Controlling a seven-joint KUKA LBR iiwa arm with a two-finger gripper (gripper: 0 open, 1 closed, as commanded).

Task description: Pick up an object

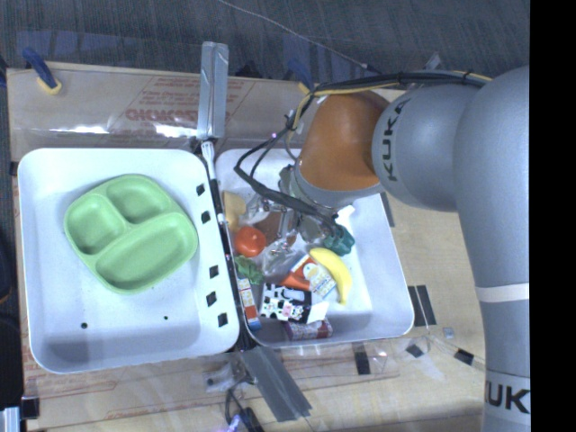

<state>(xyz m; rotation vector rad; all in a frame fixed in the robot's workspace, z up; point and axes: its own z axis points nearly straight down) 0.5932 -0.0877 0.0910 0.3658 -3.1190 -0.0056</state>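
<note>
A heap of small objects is seen in the right shallow white bin (382, 282), filling its left half. A yellow plastic banana (330, 272) lies near the middle of the heap, slanted from ten o'clock to four o'clock. Just beside it at nine o'clock a crumpled clear wrapper (279, 261) is seen, and at ten o'clock of that wrapper sits a round red-orange tomato-like toy (250, 240). A dark teal lump (340, 239) rests at twelve o'clock of the banana. At seven o'clock of the banana lies a black-and-white patterned packet (284, 307), with a small orange piece (295, 282) between them.

The gripper (290, 232) is lowered over the heap, just at ten o'clock of the banana and above the clear wrapper; whether the fingers are spread or pressed together cannot be told, since they are lost against the clutter. The orange band (340, 142) of the grey arm (468, 142) is seen at twelve o'clock of the heap.

In the left shallow white bin (54, 322), at nine o'clock of the heap, a light green divided plastic plate (130, 232) is set. Both bins are carried by the worktop (432, 268).
</note>
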